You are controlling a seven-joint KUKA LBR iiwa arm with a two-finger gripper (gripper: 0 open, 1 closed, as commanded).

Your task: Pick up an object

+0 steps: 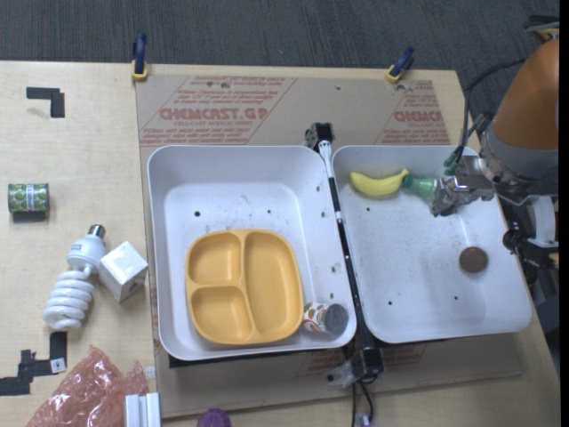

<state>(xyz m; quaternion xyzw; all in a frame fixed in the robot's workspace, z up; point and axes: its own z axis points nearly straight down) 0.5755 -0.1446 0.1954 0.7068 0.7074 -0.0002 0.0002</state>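
Gripper (455, 191) hangs over the right bin's (498, 323) 1 o'clock corner; its opening is unclear. Banana (378, 183) hugs the 11 o'clock wall, brown disc (473, 260) near 3 o'clock, middle floor open.

Yellow banana (379, 183) lying at right bin's far edge, brown disc (473, 260) nearer

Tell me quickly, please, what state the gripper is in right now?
Gripper: cannot be told from the camera view; it sits over the right bin, beside the green object next to the banana.
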